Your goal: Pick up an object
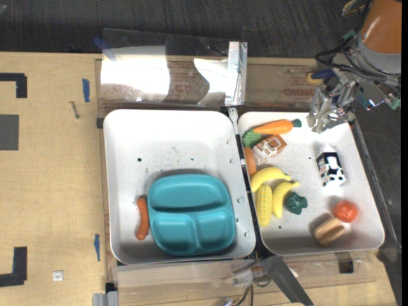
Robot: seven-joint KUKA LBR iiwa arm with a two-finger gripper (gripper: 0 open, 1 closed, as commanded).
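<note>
Two white bins sit side by side on the bench. The left bin [121, 139] holds two things: one teal tray [190, 214] with three compartments, lying toward the near edge, and one orange sausage [142, 218] lying lengthwise just beside the tray's left side.

The right bin [366, 190] holds the rest. One carrot [273, 127] lies at the far edge, its green top pointing right, with a small green piece [252, 136] at its left end. Just below it sits one small box [268, 148] with white and brown print. One orange stick [249, 161] lies along the bin's left wall. Two bananas [275, 185] lie together near the middle, and one corn cob [264, 204] lies upright in the view just left of them. One broccoli [295, 203] touches the lower banana's right side. One black-and-white cow [330, 169] stands apart on the right half. One tomato [345, 211] sits near the right wall, and one bread roll [329, 229] lies just below and left of it, close to the near edge.

The gripper [326, 115] hangs over the far right corner of the right bin, above its rim, near the carrot's top and well apart from the cow. Nothing shows between its fingers; whether they stand wide or narrow cannot be told from this slant. The arm's orange band [386, 24] shows at the top right.
</note>
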